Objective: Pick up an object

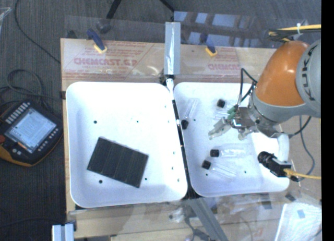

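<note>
A flat black ribbed rectangle (117, 161) lies in the left bin (78, 99), toward its front. Several clear tubes with black caps lie in the right bin (261, 182): one tube (229, 153) near the middle, another (222, 169) in front of it, and a third (191, 108) by the divider. My gripper (230, 131) hovers over the middle of the right bin, just behind the middle tube. Its two pale fingers (217, 129) are spread apart, open, with nothing between them.
A loose black cap (221, 102) sits at the back of the right bin and another (183, 124) by the divider. A black plug on a yellow cable (269, 161) hangs over the right bin's right edge. A teach pendant (28, 133) lies left of the bench.
</note>
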You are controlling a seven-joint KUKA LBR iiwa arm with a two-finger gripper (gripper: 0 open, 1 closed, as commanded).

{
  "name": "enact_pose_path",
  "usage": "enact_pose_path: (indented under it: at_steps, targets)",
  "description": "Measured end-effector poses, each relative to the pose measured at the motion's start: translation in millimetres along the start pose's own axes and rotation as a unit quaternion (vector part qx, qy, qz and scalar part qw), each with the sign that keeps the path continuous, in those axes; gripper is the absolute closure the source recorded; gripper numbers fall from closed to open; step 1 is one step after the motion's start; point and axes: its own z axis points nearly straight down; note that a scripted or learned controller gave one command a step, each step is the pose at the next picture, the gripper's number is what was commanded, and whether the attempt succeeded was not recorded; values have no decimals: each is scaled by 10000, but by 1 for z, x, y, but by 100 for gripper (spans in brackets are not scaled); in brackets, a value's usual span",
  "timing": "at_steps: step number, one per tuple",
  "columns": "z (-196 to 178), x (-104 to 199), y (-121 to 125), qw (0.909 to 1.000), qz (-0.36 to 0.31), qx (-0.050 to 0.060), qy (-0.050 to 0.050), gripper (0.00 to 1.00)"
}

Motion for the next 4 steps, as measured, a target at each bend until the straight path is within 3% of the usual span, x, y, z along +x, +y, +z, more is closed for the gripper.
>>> enact_pose_path:
  at_steps: [1, 2, 3, 4]
  targets:
    - [100, -52, -18, 9999, 146, -75, -19, 0]
    - [99, -83, -32, 9991, -398, -107, -34, 0]
    - [88, -83, -30, 9991, -399, -127, -31, 100]
    - [89, -83, -31, 9991, -401, -113, -26, 0]
